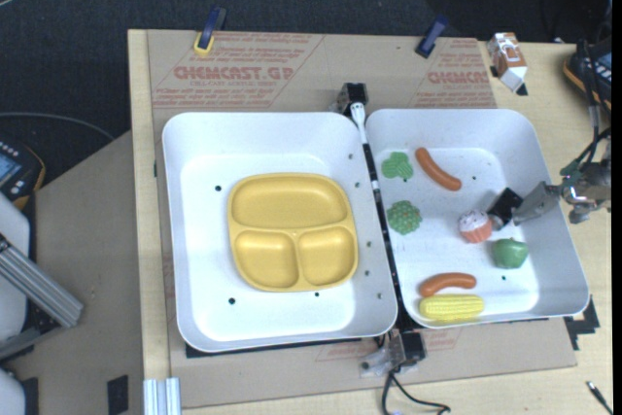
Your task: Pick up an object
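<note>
In the right bin (544,282) we see two green broccoli pieces (397,167) (404,218), two sausages (438,168) (448,283), a yellow corn cob (451,308) beside the lower sausage, a green pepper (509,254) and a pink-and-white piece (475,227).

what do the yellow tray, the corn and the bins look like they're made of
Yellow tray: likely moulded plastic, matte, with smooth rounded compartments in one even colour.
Corn: probably toy plastic or rubber, uniform bright yellow with a slight sheen; which of the two is unclear.
Bins: apparently thin formed plastic, white and smooth, with rounded corners and shallow sloped walls.
</note>
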`<state>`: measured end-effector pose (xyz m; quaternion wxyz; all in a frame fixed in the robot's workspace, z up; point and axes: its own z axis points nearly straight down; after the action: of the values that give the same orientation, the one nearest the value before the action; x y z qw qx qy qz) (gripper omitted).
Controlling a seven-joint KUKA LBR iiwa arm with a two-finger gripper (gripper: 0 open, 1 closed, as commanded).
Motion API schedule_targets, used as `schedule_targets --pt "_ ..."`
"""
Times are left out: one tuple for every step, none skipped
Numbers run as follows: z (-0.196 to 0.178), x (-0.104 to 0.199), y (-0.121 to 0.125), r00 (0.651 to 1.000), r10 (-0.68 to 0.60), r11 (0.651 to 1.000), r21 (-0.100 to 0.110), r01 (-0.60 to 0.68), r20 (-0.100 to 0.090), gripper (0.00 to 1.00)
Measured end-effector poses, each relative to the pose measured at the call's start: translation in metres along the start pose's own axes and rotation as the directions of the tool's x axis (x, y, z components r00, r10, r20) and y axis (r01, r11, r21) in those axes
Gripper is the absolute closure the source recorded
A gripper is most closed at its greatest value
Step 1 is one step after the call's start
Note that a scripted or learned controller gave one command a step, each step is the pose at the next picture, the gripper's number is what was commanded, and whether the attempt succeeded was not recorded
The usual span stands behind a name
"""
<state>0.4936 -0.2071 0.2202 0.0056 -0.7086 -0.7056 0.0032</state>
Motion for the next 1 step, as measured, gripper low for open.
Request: schedule_targets --pt "-0.0065 0.0004 0.0029 1.000 -0.004 1.000 -0.013 0.004 0.004 0.00"
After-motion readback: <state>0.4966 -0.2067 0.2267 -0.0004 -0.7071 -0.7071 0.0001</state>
